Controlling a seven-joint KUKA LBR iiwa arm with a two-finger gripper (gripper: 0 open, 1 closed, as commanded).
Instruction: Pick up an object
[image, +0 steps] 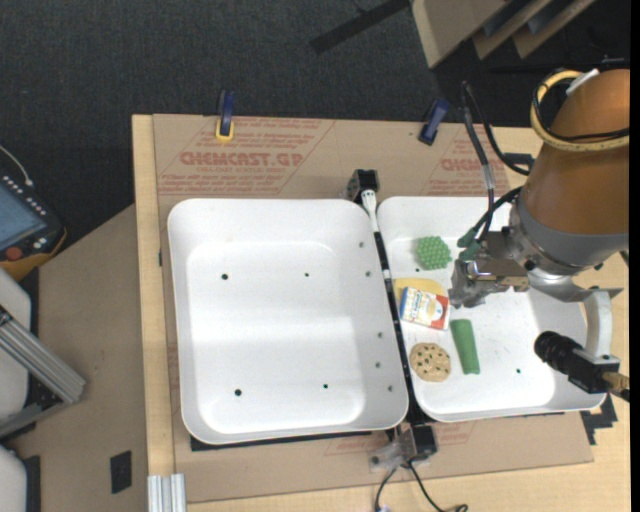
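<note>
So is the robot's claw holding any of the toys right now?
I can't tell. The gripper hangs over the right bin, beside the yellow packet and above the green stick, but no toy shows between its tips.

The worktop (150, 300) is a brown board printed with red lettering. Two shallow white bins lie directly on it, touching side by side: the right bin (520, 395) sits under the claw (468, 285), the left bin (270, 320) beside it, away from the arm.
</note>
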